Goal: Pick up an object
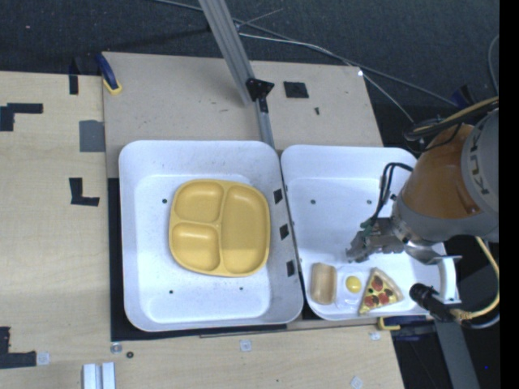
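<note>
Camera view, from above: two white bins side by side. Left bin point(146, 217) holds a yellow divided plate point(219, 226) at its middle. Right bin point(324, 177) holds, along its near edge, a pizza slice point(379, 290), a bread piece point(323, 283) and a small egg point(353, 284) between them. Gripper point(359, 250) hangs just above the egg, holding nothing; whether its jaws are spread cannot be told.

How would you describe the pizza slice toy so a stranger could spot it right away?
Look in the right-hand white bin, along its near edge. Three small toys sit in a row there; the pizza slice is the rightmost. Unlike the tan bread and yellow egg, it is triangular with red spots.
</note>
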{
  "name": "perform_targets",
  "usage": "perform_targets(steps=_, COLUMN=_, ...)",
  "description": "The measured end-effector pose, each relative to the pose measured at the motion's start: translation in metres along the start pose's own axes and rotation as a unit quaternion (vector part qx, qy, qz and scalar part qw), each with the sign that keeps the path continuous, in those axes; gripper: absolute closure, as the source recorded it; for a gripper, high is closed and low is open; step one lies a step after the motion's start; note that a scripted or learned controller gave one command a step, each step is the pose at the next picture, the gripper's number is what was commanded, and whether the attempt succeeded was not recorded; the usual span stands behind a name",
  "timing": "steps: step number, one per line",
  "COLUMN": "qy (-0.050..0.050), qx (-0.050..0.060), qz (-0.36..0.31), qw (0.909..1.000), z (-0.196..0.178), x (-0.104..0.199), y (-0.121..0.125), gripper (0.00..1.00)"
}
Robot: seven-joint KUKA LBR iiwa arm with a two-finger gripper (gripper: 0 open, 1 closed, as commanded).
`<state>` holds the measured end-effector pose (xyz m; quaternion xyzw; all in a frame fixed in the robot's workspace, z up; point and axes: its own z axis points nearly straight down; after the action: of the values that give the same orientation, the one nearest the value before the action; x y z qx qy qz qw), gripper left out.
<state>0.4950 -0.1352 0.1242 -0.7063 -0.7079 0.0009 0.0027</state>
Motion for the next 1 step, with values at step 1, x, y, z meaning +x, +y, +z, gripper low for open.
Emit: perform_targets(steps=1, qy=-0.002, qx=-0.004, qz=0.000, qw=1.0000, z=-0.0629, x=0.0002, y=-0.0005, gripper=1.00)
